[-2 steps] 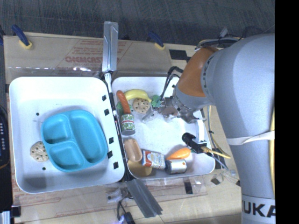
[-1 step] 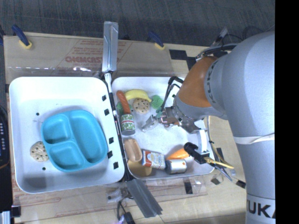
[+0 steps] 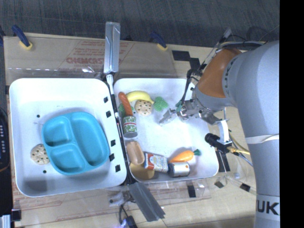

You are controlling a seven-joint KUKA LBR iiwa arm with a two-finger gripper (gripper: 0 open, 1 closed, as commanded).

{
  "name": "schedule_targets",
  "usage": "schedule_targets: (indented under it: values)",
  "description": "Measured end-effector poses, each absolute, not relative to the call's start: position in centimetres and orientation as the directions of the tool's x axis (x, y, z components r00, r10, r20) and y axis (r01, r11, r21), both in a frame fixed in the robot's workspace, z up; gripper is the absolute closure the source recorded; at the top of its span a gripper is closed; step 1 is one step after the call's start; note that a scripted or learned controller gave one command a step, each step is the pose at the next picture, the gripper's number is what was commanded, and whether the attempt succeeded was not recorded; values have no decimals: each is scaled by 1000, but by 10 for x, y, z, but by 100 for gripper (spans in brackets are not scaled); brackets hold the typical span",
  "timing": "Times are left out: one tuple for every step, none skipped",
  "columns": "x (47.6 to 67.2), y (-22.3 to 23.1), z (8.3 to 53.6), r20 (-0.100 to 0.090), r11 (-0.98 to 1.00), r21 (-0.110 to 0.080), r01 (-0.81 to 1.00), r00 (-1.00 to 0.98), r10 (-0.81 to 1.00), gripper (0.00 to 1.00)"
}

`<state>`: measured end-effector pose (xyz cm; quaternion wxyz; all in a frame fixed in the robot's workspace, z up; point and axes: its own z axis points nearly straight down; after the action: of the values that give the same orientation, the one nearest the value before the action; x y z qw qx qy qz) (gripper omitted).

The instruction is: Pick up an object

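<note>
My gripper (image 3: 165, 116) hangs over the middle of the right bin (image 3: 156, 134), pointing left, with the grey arm and its orange band behind it at the right. Nothing shows in its grasp. Just left of it lie a green ridged item (image 3: 160, 103), a round cookie (image 3: 143, 107), a yellow banana (image 3: 137, 97) and a red-orange sausage-like piece (image 3: 124, 103). A small green-labelled can (image 3: 129, 126) stands by the bin's left wall. Near the front lie a carrot (image 3: 183, 156), a red-labelled bottle (image 3: 156, 162), a silver can (image 3: 179, 170) and a tan bun (image 3: 135, 152).
The left bin (image 3: 23, 103) holds a blue divided plate (image 3: 75, 141) and a second cookie (image 3: 39, 154) at its left. A metal divider post (image 3: 112, 46) stands between the bins at the back. Bare white floor lies below the gripper in the right bin.
</note>
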<state>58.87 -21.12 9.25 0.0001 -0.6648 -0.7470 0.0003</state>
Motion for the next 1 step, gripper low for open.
schedule_targets:
  values:
    - [590, -209, 103, 1, 124, -1, 992, -124, 992, 100]
